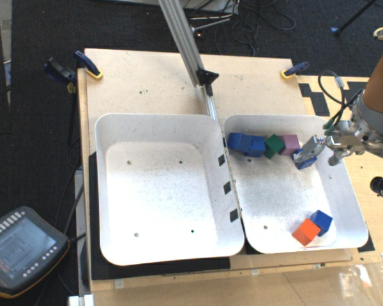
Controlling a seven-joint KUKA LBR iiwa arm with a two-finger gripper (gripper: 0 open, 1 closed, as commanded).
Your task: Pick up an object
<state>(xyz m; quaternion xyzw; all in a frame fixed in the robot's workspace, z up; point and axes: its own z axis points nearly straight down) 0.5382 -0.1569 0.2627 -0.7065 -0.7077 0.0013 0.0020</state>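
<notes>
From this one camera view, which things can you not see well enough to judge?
- The hand: small and blurred in the camera view, so its grip state is unclear; a blue piece sits at its tip, held or not I cannot tell.
- The arm: cut off by the right edge.
- The blue block, green block and pink block: bunched together, so their contact is unclear.

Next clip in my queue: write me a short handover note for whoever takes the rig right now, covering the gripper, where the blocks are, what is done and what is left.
Gripper: low at the far right of the right bin, by a small blue piece; grasp state unclear.
Blocks: large blue block, green block and pink block in a row along the far side of the right bin; orange block and blue block touching at its near right corner.
Done: no confirmed pick.
Left: secure one block and lift it.
</notes>
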